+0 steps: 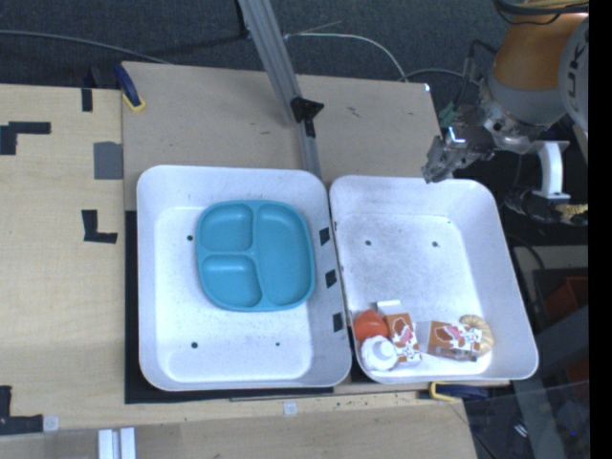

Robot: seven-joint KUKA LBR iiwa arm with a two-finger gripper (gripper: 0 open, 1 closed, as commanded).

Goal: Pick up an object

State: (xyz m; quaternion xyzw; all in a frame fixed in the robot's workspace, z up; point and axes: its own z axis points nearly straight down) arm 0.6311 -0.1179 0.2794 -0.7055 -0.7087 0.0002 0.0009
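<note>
Nothing picked yet: tool (pixel 438 168), grip state unclear, above right bin's (pixel 497 220) far rim, well apart from items (pixel 421 338).

It was a robotics lab or test cell rather than a home. A plywood bench (pixel 229 113) carried two white bins (pixel 163 352) side by side, with black tape marks (pixel 96 226) on the boards, a metal pole (pixel 273 41) slanting overhead, loose cables (pixel 363 44) on dark carpet, and an industrial arm (pixel 535 55) mounted alongside.
</note>
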